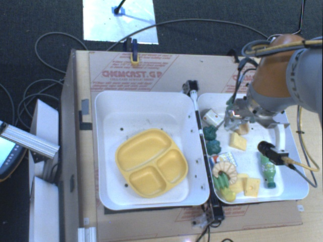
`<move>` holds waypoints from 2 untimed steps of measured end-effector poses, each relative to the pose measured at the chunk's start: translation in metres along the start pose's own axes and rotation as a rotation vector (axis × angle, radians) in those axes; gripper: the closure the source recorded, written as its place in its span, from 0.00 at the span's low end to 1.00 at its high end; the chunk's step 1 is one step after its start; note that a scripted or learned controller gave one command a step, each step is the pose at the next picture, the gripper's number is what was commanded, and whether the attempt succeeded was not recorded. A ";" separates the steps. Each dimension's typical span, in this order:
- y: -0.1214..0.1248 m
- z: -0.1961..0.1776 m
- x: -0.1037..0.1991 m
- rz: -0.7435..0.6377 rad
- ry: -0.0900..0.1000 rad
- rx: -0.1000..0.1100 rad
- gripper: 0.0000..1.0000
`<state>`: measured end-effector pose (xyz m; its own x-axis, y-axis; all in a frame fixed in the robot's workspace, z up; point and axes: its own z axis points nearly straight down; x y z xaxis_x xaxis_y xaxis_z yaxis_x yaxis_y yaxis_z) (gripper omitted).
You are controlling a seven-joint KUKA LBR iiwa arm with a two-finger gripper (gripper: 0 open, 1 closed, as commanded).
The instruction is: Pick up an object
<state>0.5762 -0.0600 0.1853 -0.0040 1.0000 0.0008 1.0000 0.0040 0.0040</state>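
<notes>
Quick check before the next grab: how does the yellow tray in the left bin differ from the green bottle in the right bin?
The yellow tray is much larger than the green bottle. The tray is flat, wide and split into three compartments; the bottle is slim and long. The tray lies alone in the left bin; the bottle lies among other small items in the right bin. Both lie apart from the gripper.
</notes>
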 end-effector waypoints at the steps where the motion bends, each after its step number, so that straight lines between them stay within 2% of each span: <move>1: -0.001 0.001 -0.001 0.001 -0.001 0.002 0.00; 2: 0.001 0.101 -0.056 0.003 -0.003 0.002 0.00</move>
<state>0.5781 -0.1164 0.0847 -0.0006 1.0000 -0.0021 1.0000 0.0006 0.0024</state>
